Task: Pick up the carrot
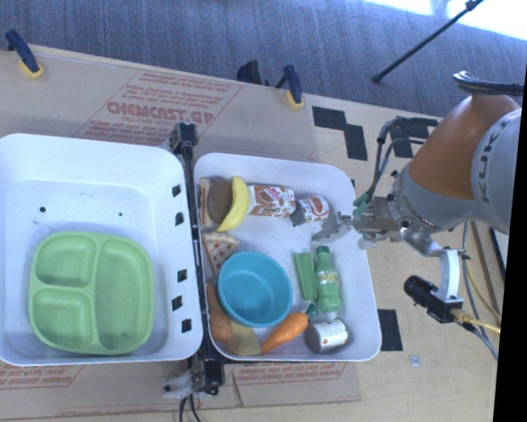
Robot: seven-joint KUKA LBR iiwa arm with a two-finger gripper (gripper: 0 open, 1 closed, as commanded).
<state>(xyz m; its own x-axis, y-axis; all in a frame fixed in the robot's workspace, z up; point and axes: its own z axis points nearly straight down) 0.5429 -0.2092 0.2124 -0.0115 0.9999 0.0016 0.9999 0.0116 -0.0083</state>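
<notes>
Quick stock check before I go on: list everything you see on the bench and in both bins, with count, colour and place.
plate: 1, light green, three sections, left bin
carrot: 1, orange, near edge of right bin, beside the bowl
bowl: 1, blue, middle of right bin
banana: 1, yellow, far left of right bin
bottle: 1, green, right side of right bin
can: 1, silver, near right corner
packet: 1, red and white, far side of right bin
clamps: 2, blue and yellow, far edge of bench
gripper: 1, grey, over far right edge of right bin

Carrot (285, 332) lies in right bin (360, 289), beside bowl (254, 288).
</notes>
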